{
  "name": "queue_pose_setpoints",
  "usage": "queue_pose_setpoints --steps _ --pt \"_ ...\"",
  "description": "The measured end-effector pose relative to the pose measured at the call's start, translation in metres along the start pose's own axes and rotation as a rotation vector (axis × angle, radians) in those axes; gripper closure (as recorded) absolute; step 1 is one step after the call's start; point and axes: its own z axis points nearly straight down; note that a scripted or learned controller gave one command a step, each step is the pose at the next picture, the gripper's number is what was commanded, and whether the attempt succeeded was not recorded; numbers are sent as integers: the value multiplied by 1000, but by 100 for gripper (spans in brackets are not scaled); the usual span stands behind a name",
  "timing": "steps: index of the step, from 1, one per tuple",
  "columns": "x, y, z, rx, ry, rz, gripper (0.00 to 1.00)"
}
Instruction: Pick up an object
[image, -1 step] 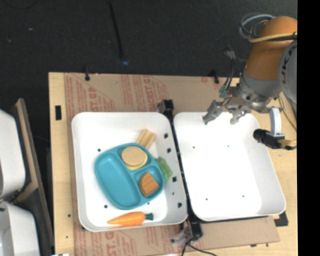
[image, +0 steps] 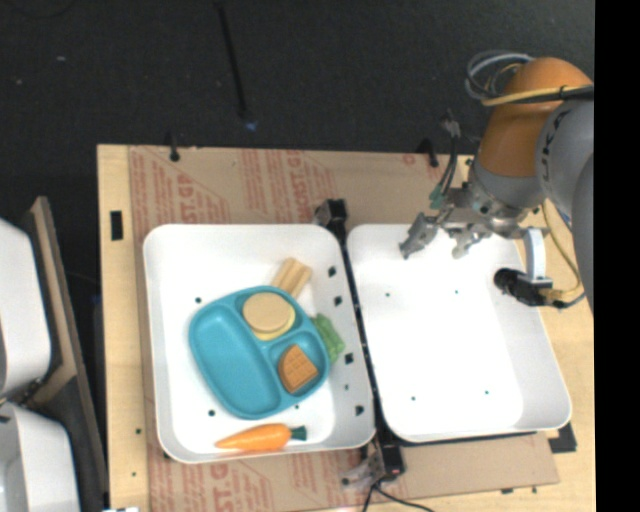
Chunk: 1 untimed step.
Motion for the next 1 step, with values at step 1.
queue_pose_setpoints --steps 1 --pt "-24 -5 -7 -6 -1 1 0"
